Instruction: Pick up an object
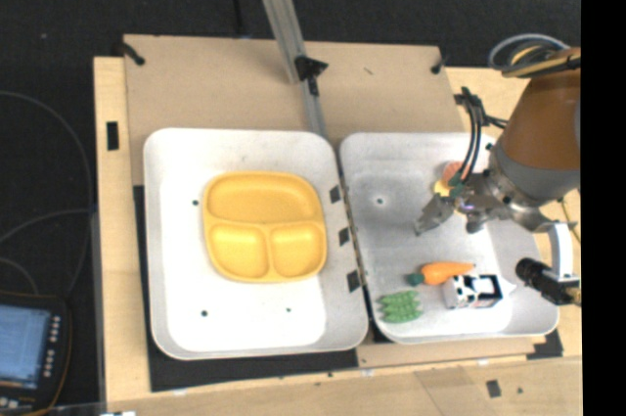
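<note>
On the far left, near the lower corner, a small screen (27,346) with a blue display lies beside the surface (117,208), which is a pale wooden board. On this surface two shallow white bins stand side by side, touching along their inner edges.

The left bin (176,306) holds a yellow divided plate (264,225), with one large compartment at the far side and two smaller ones at the near side. The plate lies a little left of the bin's middle. Behind the bins a grey metal rail (279,3) rises at a slant from the back of the surface.

The right bin (391,169) holds the small things. Near its front left corner lies a green toy (400,307). To the right of it is an orange carrot (445,272) with a green end, and just beside the carrot, toward the front, is a small black-and-white object (474,290).

The gripper (452,208) hangs over the middle right of this bin, behind the carrot. The fingers are spread apart and nothing is between them. A small orange-red thing (451,172) is partly hidden behind the gripper; I cannot tell what it is. The arm (543,135), grey with an orange band, comes in from the right.
</note>
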Robot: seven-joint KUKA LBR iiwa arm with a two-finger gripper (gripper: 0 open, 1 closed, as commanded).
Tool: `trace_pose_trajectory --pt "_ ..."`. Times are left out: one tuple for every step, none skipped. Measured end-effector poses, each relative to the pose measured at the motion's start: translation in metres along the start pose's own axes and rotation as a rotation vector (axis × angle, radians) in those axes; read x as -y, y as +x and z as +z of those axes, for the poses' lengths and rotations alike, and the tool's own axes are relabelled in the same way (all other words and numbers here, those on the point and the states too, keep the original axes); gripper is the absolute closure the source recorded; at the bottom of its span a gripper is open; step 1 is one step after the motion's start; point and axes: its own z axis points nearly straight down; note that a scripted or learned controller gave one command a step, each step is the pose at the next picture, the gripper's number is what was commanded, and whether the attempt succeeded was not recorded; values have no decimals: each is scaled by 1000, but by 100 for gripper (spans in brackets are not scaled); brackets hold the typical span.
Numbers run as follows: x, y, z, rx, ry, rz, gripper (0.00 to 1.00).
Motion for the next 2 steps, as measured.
trace_pose_trajectory --pt "-3 -2 44 0 1 1 0" --pt "-6 -3 30 0 -8 5 100"
